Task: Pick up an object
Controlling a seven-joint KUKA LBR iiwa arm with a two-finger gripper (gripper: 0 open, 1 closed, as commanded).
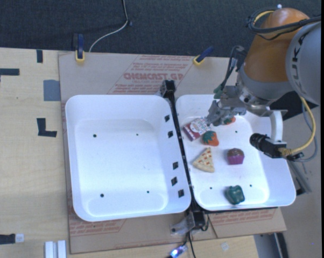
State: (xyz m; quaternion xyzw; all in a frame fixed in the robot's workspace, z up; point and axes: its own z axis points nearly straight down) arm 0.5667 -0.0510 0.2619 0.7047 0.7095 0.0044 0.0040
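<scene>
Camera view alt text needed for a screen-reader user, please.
The grey arm's tool hangs over the right bin, above a red-and-white packet. A pizza slice, purple piece and green pepper lie nearby.

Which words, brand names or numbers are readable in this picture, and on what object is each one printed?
"CHEMCAST GP": red print on the brown board under the bins, seen upside down; the reading is partly uncertain.
Smaller red lines near it: too blurred to read.
"KU": dark letters on the grey arm, cut off at the edge.
Red and white packet in the right bin: print too small to read.
</scene>
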